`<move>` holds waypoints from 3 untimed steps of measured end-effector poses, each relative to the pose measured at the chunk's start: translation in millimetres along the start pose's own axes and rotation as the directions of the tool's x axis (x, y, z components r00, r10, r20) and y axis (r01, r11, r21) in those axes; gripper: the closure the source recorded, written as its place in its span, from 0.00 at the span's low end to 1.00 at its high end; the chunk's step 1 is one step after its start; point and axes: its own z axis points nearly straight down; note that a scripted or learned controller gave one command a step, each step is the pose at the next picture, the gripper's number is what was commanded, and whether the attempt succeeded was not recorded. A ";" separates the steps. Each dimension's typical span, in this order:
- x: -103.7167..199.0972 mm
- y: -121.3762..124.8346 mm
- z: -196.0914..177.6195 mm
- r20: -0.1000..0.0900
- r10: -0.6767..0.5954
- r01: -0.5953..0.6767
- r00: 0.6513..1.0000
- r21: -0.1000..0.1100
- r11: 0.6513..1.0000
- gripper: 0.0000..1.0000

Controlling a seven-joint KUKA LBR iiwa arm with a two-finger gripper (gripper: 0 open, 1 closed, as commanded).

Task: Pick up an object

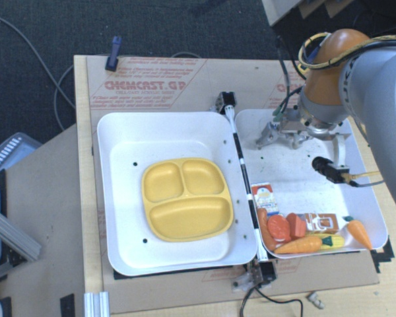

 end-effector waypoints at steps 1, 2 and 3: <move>-20.6 15.4 -0.3 0.002 0.000 0.000 1.000 -0.005 1.000 0.00; -12.1 -3.0 0.0 0.000 0.000 0.000 1.000 0.000 1.000 0.00; -38.0 15.4 -0.3 0.002 0.000 0.000 1.000 -0.005 1.000 0.00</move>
